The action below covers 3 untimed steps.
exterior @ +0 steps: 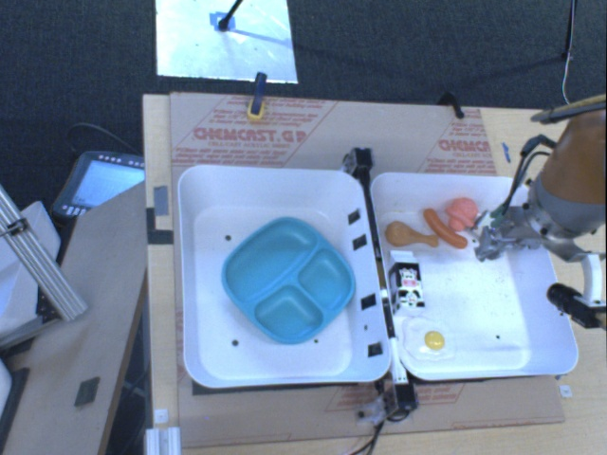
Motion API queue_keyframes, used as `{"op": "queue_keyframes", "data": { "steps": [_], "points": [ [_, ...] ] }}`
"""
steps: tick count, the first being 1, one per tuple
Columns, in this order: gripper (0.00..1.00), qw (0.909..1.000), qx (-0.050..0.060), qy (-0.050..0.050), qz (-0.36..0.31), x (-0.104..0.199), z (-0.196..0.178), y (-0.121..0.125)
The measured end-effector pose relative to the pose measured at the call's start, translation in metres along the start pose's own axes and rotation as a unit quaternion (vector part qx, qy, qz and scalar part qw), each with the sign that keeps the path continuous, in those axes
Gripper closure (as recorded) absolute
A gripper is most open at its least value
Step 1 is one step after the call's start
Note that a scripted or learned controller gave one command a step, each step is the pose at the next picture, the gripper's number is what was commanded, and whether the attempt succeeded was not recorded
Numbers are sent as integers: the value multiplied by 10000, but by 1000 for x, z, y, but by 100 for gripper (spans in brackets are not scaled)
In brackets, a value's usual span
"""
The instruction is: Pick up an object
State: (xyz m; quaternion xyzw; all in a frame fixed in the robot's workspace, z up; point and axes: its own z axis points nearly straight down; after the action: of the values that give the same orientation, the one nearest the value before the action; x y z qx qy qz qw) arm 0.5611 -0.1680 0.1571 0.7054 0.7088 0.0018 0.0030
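We are working in the right bin (545,349), where the gripper (487,242) hangs just inside the far right part of it, close beside the pink ball-shaped toy (462,210) and the sausage (445,227); at this size we cannot tell how the gripper is set, and nothing is visible in its grasp. The nearest things to pick are those two, lying touching each other near the bin's far edge, with a drumstick (411,234) just to their left. To do this step well, we judge that we should choose one target and come down squarely over its middle, since the sausage and the pink toy lie so tight together that a careless descent could land on both or push one aside. The sausage lies at a slant, so turning the wrist to close across its narrow width looks wiser than along its length. Other choices sit well apart: a small black-and-white carton (408,286) against the bin's left wall and a fried egg (432,340) in the near left corner, the egg probably too flat to grip easily. The left bin (204,197) carries a blue divided plate (287,280) and is out of our way. The divider between the bins stands clear of the reach.
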Motion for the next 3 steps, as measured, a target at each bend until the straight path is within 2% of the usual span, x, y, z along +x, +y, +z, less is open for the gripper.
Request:
{"op": "queue_keyframes", "data": {
  "steps": [2, 3],
  "points": [
    [100, 10000, -5, -3, -1, -4, -105, 14],
    [100, 10000, 25, 15, -22, 48, -103, 5]
  ]
}}
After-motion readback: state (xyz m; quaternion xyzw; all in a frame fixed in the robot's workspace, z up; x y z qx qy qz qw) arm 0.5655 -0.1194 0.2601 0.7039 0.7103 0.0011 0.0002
